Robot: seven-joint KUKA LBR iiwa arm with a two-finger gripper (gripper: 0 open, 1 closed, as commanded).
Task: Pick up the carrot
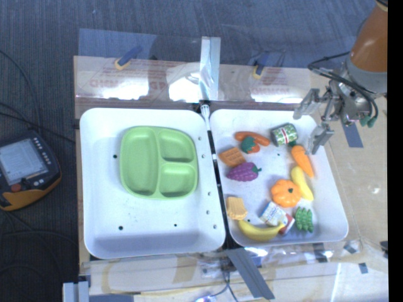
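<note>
Banana (pixel 259 231) lies nearest, at near edge of right bin (pixel 327 187). Going left to right: handheld pendant (pixel 28 168) off worktop at far left; green divided tray (pixel 158 162) alone in left bin (pixel 94 231); purple grapes (pixel 243 172), orange pumpkin (pixel 286 194). Carrot (pixel 303 160) lies loose toward right bin's right wall, yellow piece just near of it, small can (pixel 284 134) just far-left. Gripper (pixel 323 119) hovers above bin's far-right corner, jaws spread, pinching nothing. Carrot looks like light, stiff, smooth plastic, likely slippery; best pinched across thick middle, not tapered tip.
</note>
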